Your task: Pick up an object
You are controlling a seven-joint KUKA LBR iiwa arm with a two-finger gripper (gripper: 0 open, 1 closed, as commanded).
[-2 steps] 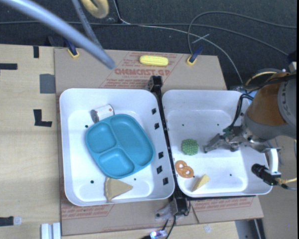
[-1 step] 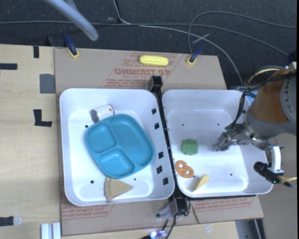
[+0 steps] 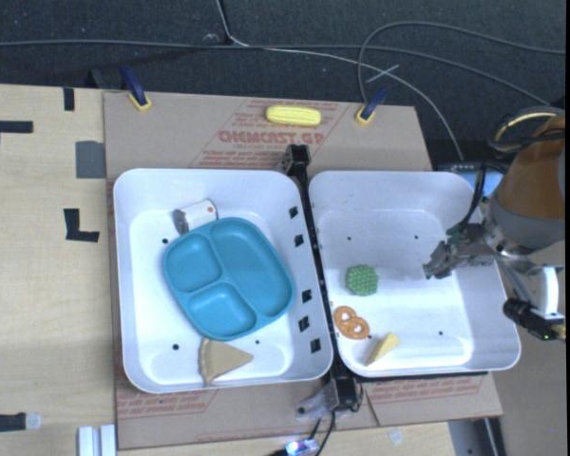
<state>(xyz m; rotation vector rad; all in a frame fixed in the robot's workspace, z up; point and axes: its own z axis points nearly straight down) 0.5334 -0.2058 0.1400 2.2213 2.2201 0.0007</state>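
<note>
In the right bin [image 3: 399,198] lie a green knobbly ball [image 3: 362,279], an orange pretzel [image 3: 351,324] and a pale yellow wedge [image 3: 381,348]. My gripper [image 3: 441,264] hangs over the right side of that bin, to the right of the green ball and apart from it. I see nothing between its dark fingers. The left bin [image 3: 142,198] holds a blue divided plate [image 3: 228,276], a small white cup [image 3: 196,215] on its side and a tan triangular wedge [image 3: 220,359].
A yellow corn cob [image 3: 293,116] lies on the cardboard behind the bins. Black clips run along the divider between the bins. Cables cross the dark surface at the back. The arm's orange band [image 3: 537,183] sits at the right edge.
</note>
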